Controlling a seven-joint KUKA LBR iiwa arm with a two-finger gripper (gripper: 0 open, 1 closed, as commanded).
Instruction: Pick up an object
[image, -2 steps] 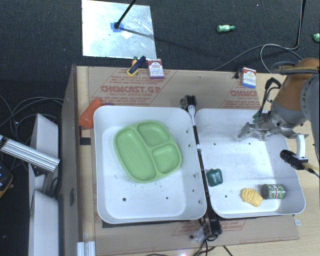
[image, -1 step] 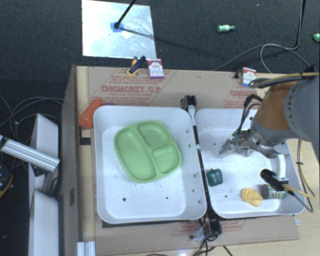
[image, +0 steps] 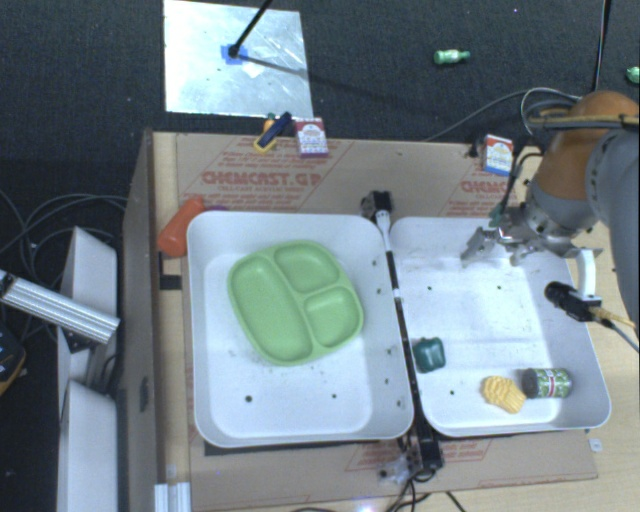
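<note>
Camera view: end effector (image: 492, 243) spread wide, grasping nothing, above the right bin (image: 470, 420).

Robotics lab or test cell, not home. Signs: grey industrial arm (image: 590, 160) with orange band reaching over desk (image: 270, 170) topped with printed cardboard sheet; two shallow white bins (image: 300, 410) side by side; loose cables (image: 30, 215) trailing over dark carpet floor (image: 80, 80); aluminium extrusion (image: 60, 308) at left; foil-like sheet (image: 235, 60) taped to floor behind desk.
</note>
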